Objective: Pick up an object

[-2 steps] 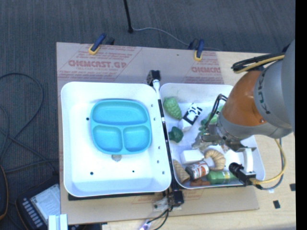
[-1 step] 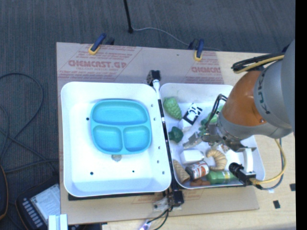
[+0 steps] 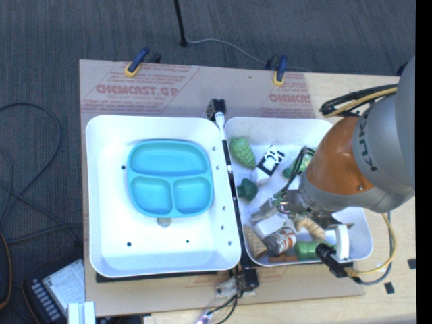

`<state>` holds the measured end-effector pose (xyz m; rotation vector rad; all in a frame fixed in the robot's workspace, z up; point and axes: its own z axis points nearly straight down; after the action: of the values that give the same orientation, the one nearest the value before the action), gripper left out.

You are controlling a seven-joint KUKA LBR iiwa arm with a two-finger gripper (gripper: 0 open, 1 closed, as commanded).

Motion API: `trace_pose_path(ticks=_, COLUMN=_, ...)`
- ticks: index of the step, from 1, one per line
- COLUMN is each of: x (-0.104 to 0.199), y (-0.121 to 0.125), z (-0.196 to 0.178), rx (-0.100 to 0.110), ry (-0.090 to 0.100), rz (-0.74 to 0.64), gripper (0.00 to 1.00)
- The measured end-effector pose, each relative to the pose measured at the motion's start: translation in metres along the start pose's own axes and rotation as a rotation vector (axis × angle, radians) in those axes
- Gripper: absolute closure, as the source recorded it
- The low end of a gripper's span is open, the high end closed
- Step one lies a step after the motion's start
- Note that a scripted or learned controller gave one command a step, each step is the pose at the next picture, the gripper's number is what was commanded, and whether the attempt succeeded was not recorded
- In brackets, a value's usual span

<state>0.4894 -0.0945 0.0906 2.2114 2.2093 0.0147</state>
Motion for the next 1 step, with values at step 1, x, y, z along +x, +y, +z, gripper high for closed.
trace_pose_path(ticks=1, x=0.0003, y=0.0011, z=-0.0098, rx=-0.002, ry=0.001, rz=0.001, gripper=1.00)
